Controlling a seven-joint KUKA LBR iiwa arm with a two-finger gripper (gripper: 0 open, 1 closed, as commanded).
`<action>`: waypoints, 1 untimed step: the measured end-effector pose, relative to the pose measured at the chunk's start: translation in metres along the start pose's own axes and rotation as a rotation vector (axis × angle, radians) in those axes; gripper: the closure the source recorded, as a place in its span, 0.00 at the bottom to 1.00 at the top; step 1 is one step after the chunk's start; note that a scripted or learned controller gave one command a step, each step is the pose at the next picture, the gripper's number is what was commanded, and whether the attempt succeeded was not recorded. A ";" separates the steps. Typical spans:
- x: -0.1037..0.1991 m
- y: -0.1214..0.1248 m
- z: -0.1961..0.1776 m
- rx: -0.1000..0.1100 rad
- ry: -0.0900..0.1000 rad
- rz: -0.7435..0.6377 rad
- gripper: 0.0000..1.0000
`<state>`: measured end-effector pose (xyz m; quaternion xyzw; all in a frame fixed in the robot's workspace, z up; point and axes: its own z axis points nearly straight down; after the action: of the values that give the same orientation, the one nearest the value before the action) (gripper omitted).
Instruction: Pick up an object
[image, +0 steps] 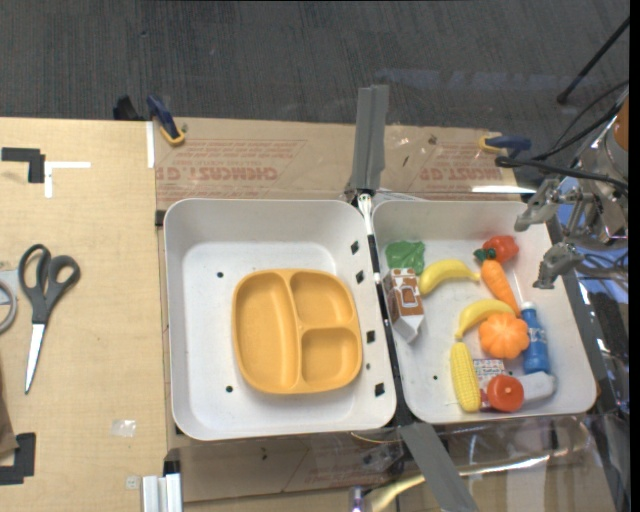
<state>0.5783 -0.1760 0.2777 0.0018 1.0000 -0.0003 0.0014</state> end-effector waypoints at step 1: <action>0.004 -0.045 0.153 0.000 -0.001 -0.166 0.00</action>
<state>0.5747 -0.2214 0.1249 -0.0813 0.9967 -0.0004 0.0017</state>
